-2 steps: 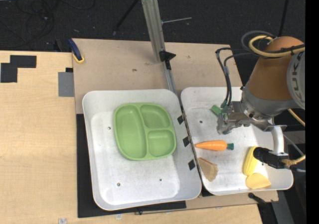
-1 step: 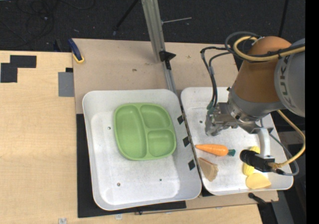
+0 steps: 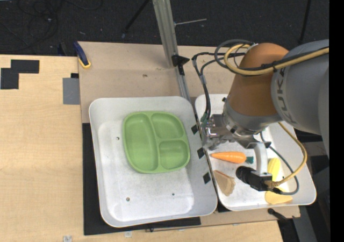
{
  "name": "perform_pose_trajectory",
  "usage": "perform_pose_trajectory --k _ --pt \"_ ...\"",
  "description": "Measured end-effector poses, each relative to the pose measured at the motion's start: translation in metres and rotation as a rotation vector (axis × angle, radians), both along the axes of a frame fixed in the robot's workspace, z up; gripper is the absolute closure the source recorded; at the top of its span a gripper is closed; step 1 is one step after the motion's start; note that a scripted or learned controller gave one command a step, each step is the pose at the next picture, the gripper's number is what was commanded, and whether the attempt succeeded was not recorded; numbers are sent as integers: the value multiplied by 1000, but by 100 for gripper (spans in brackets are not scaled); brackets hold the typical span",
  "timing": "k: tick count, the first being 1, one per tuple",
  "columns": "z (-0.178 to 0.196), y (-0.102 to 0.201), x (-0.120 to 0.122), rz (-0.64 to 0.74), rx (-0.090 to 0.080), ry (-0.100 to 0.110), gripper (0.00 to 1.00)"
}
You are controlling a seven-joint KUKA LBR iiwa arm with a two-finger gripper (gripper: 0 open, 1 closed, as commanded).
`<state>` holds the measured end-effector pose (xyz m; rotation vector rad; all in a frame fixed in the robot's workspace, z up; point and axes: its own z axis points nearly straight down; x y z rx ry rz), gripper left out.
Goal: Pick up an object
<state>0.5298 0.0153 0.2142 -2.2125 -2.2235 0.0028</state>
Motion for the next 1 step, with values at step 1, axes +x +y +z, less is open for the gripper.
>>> perform_pose_trajectory --k 1 --pt "14 55 -12 0 -1 -3 100"
